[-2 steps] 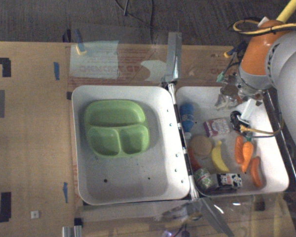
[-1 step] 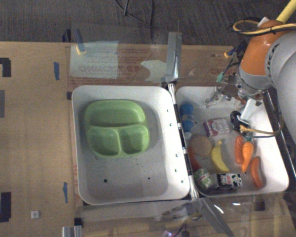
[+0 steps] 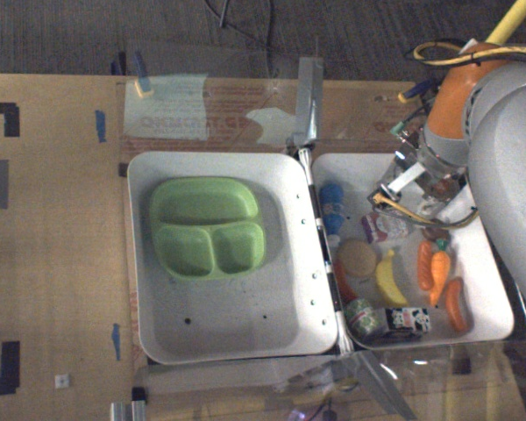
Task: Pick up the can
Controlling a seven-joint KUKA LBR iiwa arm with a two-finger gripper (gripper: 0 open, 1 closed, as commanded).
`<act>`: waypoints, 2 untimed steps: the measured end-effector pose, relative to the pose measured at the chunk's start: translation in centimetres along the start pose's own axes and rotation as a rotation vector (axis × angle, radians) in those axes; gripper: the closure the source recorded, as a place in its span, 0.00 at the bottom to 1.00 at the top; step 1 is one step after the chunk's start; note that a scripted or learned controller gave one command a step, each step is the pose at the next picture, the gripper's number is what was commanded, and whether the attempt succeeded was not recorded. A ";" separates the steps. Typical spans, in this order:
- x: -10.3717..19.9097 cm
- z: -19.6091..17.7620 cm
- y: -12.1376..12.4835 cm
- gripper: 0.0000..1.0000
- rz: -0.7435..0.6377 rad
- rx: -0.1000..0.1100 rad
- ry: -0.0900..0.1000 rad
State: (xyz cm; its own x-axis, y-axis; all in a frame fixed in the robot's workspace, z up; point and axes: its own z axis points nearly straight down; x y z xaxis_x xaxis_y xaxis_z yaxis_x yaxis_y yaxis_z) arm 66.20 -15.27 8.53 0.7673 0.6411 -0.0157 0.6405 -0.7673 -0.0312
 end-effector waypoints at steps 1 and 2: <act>-3.1 -0.1 2.6 0.00 -0.426 -0.033 0.009; -3.1 -1.2 2.7 1.00 -0.426 -0.036 0.009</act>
State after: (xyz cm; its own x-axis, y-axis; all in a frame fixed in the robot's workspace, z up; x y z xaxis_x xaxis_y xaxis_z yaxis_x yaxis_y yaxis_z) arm 65.58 -19.32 9.70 0.4341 0.9008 0.0002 0.9008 -0.4341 0.0015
